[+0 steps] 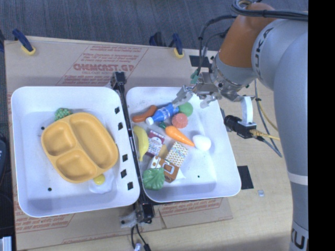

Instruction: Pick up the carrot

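— Looking down from the camera view: where does the carrot [180,135] lie?

— In the right bin [222,163], about mid-bin and toward its right wall. Its thick end is up-left, by the red ball [180,121]; its tip points down-right, close to the white egg [201,143]. So its long axis runs on a diagonal from the bin's middle toward the right wall.

— And the gripper [194,93]?

— Over the far edge of the same bin, hanging above the blue bottle [164,112] and the green ball [186,109]. The two fingers [183,94] look spread apart, with nothing between them.

— Which way does the carrot lie from it, then?

— Toward the near edge of the bin and slightly left. The red ball sits between them on that line.

— What does the next move call for, in your judgement?

— Travelling toward the near edge, then turning the wrist so the fingers close across the carrot's width, not along its length. The egg at the tip and the ball at the thick end leave the middle as the best place to close.

— Anything else crowding it?

— A sausage [144,114], a banana [140,141] and printed packets [168,160] lie to its left. The yellow tray [78,146] is in the left bin [21,156].
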